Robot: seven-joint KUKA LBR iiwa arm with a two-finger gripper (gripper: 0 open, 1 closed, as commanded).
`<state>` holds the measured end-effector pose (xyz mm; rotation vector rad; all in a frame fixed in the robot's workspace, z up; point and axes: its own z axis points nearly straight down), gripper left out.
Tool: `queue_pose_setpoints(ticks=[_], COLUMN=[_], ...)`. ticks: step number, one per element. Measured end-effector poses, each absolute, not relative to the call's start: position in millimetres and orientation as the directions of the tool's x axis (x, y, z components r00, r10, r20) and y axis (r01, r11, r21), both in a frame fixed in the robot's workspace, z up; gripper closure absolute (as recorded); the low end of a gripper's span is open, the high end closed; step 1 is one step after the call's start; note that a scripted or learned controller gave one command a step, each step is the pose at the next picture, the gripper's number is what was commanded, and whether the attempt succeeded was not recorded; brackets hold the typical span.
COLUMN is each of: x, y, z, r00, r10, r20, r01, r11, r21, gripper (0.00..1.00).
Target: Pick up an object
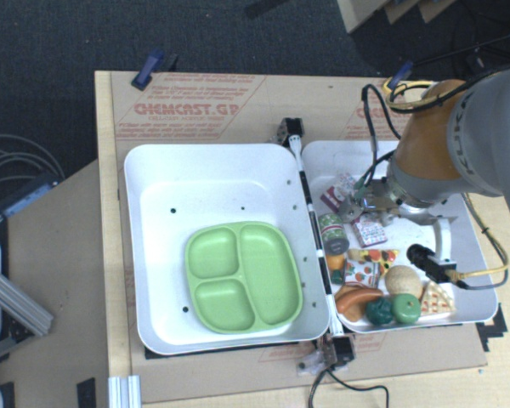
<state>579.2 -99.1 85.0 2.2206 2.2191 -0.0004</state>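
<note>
The right bin (472, 228) holds a pile of toy food: a green can (332, 232), a small patterned box (371, 232), a colourful card (365, 269), a tan bun (401, 280), an orange croissant-like piece (356, 297), two green round pieces (393, 310) and a waffle-like wedge (438, 299). My gripper (363, 199) reaches down into the upper part of this bin, over a dark red packet (333, 200) and clear wrapping. The arm's grey and orange wrist (433, 147) looms over the bin's right side and hides what lies under it.
The left bin (149, 228) holds a green three-compartment tray (241, 276). A black clamp (291, 130) sits at the top of the rim between the bins and another (338, 351) at the bottom. Cables (376, 126) loop beside the wrist. A blue clip (147, 71) lies at the board's far left corner.
</note>
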Motion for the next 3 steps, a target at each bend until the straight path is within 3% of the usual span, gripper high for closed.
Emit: queue_pose_setpoints(ticks=[1, 2, 3], x=[559.4, 503.7, 585.8], y=[-107, -130, -147], z=[84, 84, 85], r00=[0.001, 0.001, -0.001], r10=[1.000, 1.000, 1.000], r20=[0.001, -0.001, -0.001], r01=[1.000, 1.000, 1.000], r11=[-0.001, -0.001, 0.001], r21=[-0.002, -0.001, 0.002], gripper=[0.00, 0.00, 0.00])
